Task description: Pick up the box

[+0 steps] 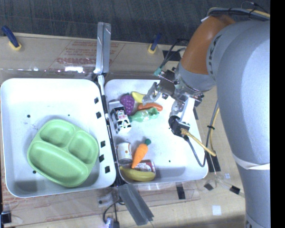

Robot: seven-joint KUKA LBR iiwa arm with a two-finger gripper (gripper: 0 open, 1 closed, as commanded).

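In the right bin [192, 163], a small black-and-white box [120, 118] stands against the left wall. A second box, red and white [146, 166], lies near the front wall, partly under a toy carrot [139, 154] and beside a banana [137, 175]. My gripper [156, 92] hangs over the back of this bin, just above a yellow toy [137, 97] and an orange and green toy [148, 109]. It sits well right of the black-and-white box and far behind the red one. Nothing shows in its grasp.
Purple grapes [127, 102] and a pale green toy [141, 116] crowd the area below the gripper. A small can [124, 151] stands by the left wall. The left bin [19, 94] holds a green divided plate [63, 151]. A cable [197, 144] trails off the wrist.
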